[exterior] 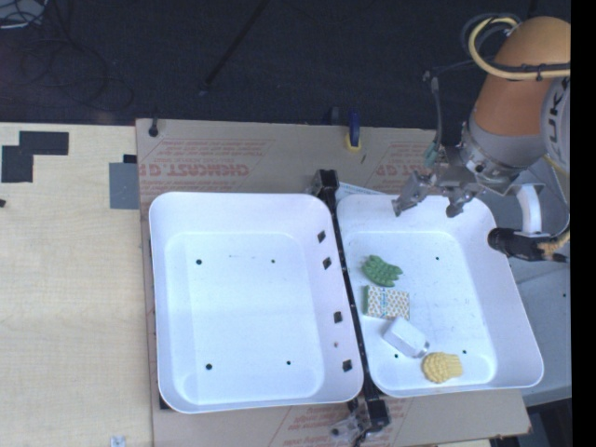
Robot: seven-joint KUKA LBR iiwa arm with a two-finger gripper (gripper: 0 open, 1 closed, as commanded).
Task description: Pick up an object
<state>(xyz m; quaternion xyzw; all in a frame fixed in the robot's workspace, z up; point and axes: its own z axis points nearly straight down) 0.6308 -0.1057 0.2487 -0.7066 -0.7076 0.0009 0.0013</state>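
Gripper (432, 200) hangs over the far rim of the right bin (507, 338), two dark fingers spread apart, nothing between them. Orange band and grey wrist of the arm (521, 82) rise behind it, toward the upper right of the camera view.

Landmark: the black clips (337, 291) along the seam where the two bins meet.

Four objects, all in the right bin, all on its floor just right of the seam:
- green leaf-shaped piece (382, 270), nearest the gripper but well apart from it, lying flat.
- patterned square pad (387, 302), pale with small dots, just beside the leaf on the near side; edges look close to touching, cannot tell for sure.
- white block (405, 336), tilted on the diagonal, touching or nearly touching the pad's near corner.
- yellow bumpy lump (441, 368), farthest from the seam of the four, just beside the white block, near the bin's near wall.

Left bin (163, 296) sits on the other side of the seam. Both bins rest on a brown cardboard sheet (242, 161).
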